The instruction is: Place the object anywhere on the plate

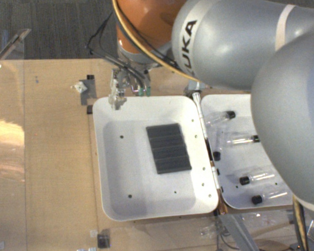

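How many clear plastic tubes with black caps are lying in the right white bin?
4 that I can see: one clear plastic tube near the top, one below it, one lower, one at the bottom. The grey arm covers part of the right white bin, so more may be hidden.

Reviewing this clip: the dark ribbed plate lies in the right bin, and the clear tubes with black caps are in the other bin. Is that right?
Not quite. The camera view shows the dark ribbed plate in the left bin, not the right one. The clear tubes with black caps are in the other bin, as stated.
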Controlling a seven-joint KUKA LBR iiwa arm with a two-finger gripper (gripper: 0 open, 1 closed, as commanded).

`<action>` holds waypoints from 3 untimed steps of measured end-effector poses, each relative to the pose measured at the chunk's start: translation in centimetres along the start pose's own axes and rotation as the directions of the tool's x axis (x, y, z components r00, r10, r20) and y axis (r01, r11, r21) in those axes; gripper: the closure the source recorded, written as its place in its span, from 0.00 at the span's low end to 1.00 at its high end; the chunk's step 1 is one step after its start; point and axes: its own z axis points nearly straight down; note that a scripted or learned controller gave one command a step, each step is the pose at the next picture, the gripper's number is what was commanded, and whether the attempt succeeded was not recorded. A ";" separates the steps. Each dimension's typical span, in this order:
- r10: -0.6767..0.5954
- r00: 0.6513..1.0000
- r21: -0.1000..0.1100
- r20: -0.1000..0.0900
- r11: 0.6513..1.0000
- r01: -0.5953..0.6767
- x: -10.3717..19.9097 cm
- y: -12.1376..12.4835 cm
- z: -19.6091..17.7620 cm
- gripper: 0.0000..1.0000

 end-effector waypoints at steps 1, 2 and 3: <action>0.541 0.841 0.024 -0.012 0.841 -0.541 -0.4 -0.2 6.4 1.00; 0.133 0.991 0.014 -0.017 0.991 -0.132 0.5 0.0 4.8 1.00; 0.132 0.991 0.008 -0.008 0.991 -0.131 0.3 0.1 3.4 1.00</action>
